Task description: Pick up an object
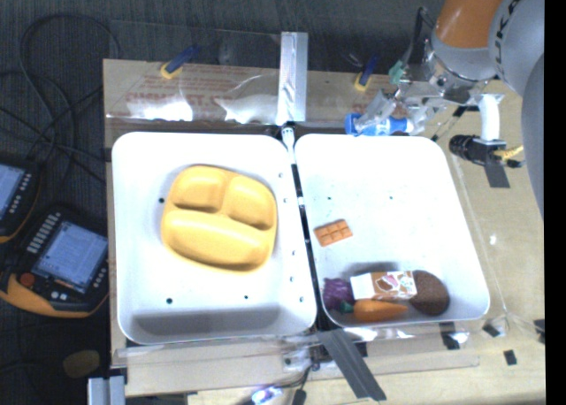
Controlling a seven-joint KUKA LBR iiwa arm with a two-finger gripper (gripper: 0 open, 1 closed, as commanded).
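My gripper [389, 116] hangs over the back edge of the right bin [460, 209], reaching in from the upper right. A small crumpled blue and white packet [371, 124] sits between its fingers, lifted off the bin floor. In the right bin lie a small orange ridged tile [333, 233] near the middle and a cluster at the front: a purple item [336, 293], an orange carrot-like piece [380, 310], a white labelled packet [385, 285] and a brown rounded lump [431, 293]. A large yellow sectioned tray [218, 217] lies in the left bin [141, 306].
A divider rim [299, 217] runs between the two bins. Behind them are clear plastic sheeting [203, 94] and blue-yellow clamps [179, 60]. A handheld pendant [53, 262] and cables lie on the floor at the left.
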